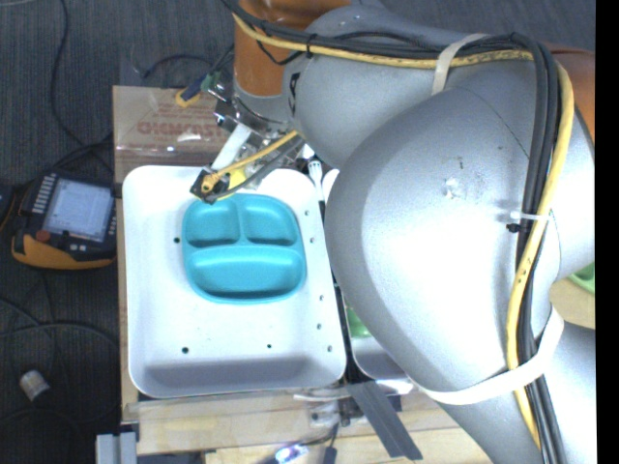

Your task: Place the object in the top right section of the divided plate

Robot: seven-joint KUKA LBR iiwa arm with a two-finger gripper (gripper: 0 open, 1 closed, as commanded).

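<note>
A blue divided plate (244,247) lies in the left white bin (164,346), with two small sections along its far side and one large section nearer the front. My gripper (253,151) hangs over the bin's far edge, just above the plate's two small sections. The big grey arm (455,201) reaches in from the right and covers most of the right bin. No loose object can be made out at the gripper or on the plate.
A green thing (359,323) peeks out under the arm in the right bin, and a green and beige bit (583,293) shows at the right edge. A brown cardboard sheet (160,124) lies behind the left bin. A handheld pendant (68,222) rests on the floor at left.
</note>
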